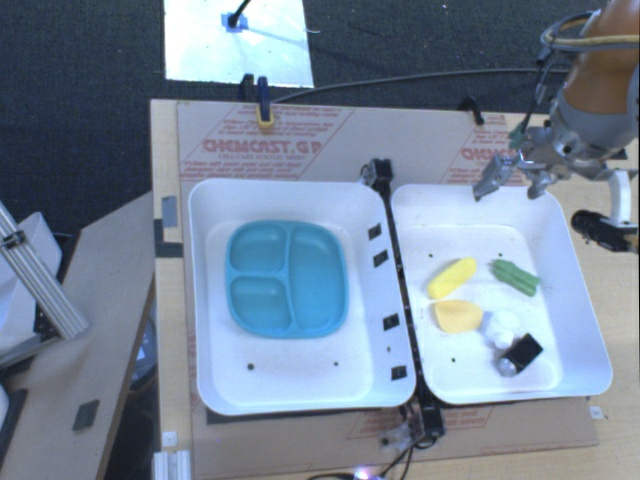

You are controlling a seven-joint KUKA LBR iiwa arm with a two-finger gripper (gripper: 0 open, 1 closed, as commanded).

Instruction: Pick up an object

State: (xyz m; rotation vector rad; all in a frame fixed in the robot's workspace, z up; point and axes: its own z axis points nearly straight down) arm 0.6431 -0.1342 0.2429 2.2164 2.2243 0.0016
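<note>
While the gripper (515,180) is hovering with its jaws open and holding nothing over the far rim of the right bin (580,298), you are risking a bad descent. The objects are lying nearer in that bin: a yellow banana-like piece (452,277), a green piece (515,277), a yellow wedge (458,316) and a black-and-white item (514,348). They are crowding together, so the fingers may be striking two or hitting the rim.

Right bin (560,243) upper half free; toys (485,313) seemingly crowd lower half.
</note>
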